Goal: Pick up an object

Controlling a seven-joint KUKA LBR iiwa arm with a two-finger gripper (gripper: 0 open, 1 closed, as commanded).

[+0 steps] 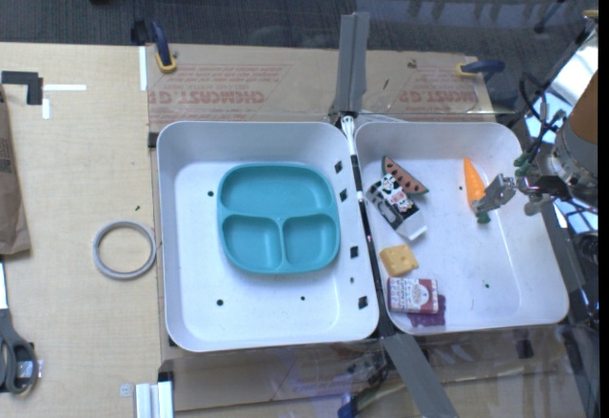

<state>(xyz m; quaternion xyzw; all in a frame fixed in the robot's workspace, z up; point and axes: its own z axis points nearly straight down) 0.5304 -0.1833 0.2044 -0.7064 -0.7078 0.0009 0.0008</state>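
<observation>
Several small objects lie in the right bin [533,302]. An orange carrot [473,178] lies near the back right. A brown wedge [404,178], a black-and-white patterned piece [390,197] and a white block [412,228] cluster at the back left. In front of them sit a yellow cracker [399,260] and a red-and-white carton [416,296]. My gripper [514,197] hangs over the bin's right side, just right of the carrot. It is open, with nothing between its fingers; the left finger [490,197] is close beside the carrot's lower end.
The left bin [181,311] holds a teal divided plate [280,218]. On the wooden bench to the left lie a tape ring [124,248], scissors [14,364] and a brown bag [9,178]. A grey divider post [352,64] stands between the bins at the back.
</observation>
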